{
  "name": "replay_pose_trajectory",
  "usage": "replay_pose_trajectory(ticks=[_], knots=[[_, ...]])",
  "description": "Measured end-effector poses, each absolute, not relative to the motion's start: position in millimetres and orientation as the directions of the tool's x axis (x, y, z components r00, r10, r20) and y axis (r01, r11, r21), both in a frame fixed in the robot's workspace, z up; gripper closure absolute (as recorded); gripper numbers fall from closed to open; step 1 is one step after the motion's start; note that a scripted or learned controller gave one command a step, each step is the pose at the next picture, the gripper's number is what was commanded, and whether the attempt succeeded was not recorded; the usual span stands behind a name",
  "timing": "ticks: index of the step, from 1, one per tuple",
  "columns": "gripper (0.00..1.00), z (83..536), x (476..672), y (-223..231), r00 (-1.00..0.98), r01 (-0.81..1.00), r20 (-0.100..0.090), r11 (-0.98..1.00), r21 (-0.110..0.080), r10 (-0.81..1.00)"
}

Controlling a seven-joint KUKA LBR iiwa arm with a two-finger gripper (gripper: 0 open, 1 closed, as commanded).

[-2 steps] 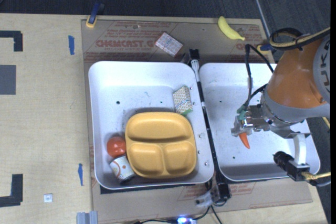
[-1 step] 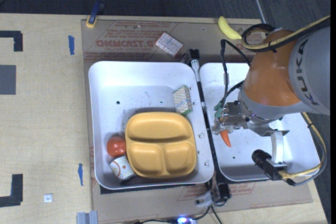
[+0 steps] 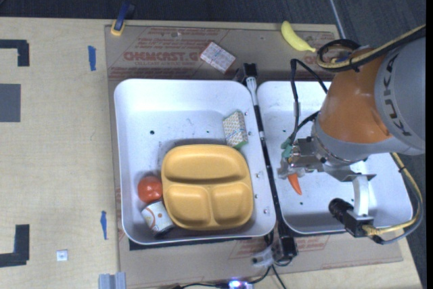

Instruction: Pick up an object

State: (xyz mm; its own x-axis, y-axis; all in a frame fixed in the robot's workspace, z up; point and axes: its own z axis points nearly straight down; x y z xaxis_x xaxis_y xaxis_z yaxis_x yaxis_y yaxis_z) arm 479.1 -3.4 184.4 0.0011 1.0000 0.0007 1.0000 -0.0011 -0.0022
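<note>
Gripper (image 3: 292, 166) hangs low over the left part of the right bin (image 3: 399, 213), at centre-right of the frame, and a small orange carrot (image 3: 295, 183) points down from just beneath it. Whether the fingers are clenched on the carrot or merely poised above it cannot be told; the wrist hides them.

Going by size, the arm (image 3: 358, 112) fills the right of the frame and covers much of the right bin. The left bin (image 3: 128, 145) at centre holds a yellow tray (image 3: 206, 186) with three compartments, which takes up most of its lower half. Left of the tray, touching it, sit a red ball (image 3: 149, 187) and below it a small can (image 3: 155, 216). A patterned packet (image 3: 235, 128) lies just above the tray's upper right corner.

The step looks like securing the carrot. Done well, the fingers should close across its thicker top, then rise straight up and slowly, since a tapered thing slips out easily.
</note>
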Motion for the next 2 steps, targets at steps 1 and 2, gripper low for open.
replay_pose_trajectory(ticks=[1, 2], knots=[[1.00, 185, 479.4, -67, 0.001, 1.000, -0.001, -0.001, 0.001, 1.000], [1.00, 200, 480.5, -12, -0.002, 1.000, 0.000, 0.002, 0.003, 1.000]])
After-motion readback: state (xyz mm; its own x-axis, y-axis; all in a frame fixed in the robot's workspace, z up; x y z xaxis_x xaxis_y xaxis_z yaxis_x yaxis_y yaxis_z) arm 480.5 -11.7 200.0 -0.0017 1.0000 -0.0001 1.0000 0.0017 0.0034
